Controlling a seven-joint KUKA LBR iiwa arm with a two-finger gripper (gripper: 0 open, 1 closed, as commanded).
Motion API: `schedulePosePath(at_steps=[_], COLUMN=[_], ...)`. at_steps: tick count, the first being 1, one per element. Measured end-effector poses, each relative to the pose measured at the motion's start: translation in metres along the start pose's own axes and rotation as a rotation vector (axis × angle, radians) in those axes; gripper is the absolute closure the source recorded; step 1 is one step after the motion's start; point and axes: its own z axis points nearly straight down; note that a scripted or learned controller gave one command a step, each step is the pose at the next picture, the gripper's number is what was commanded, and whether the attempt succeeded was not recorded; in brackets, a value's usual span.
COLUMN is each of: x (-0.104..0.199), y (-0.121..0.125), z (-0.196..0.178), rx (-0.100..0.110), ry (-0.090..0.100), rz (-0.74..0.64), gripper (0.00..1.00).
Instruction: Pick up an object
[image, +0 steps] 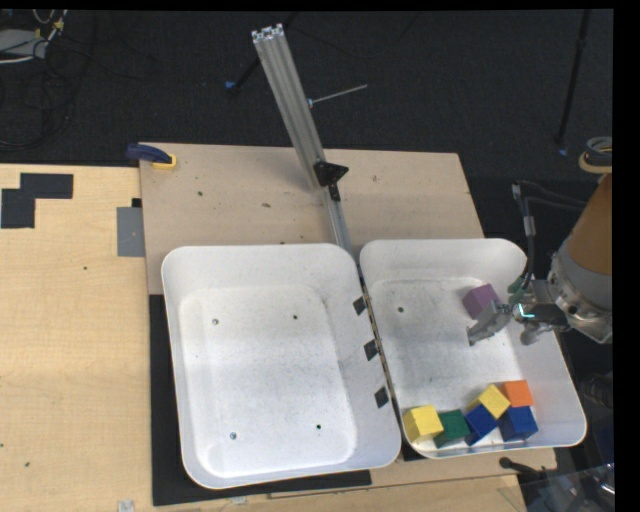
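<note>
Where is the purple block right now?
The purple block sits in the right bin, near its right wall, just left of the gripper and well above the colored blocks clustered in the bottom corner.

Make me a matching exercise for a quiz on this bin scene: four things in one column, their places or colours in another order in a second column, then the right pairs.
Things:
1. purple block
2. orange block
3. gripper
4. blue clamp

Places:
A. far left corner of the bench board
B. over the right bin's right side, just beside the purple block
C. alone in the upper part of the right bin
D. in the cluster of blocks at the right bin's near edge

Pairs: 1-C, 2-D, 3-B, 4-A
</note>
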Motion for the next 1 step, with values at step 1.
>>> schedulePosePath(at_steps=[1], x=[-0.0010], y=[0.0006], z=[-0.0021], rx=[-0.005], ry=[-0.001], rz=[0.003], gripper=[0.00])
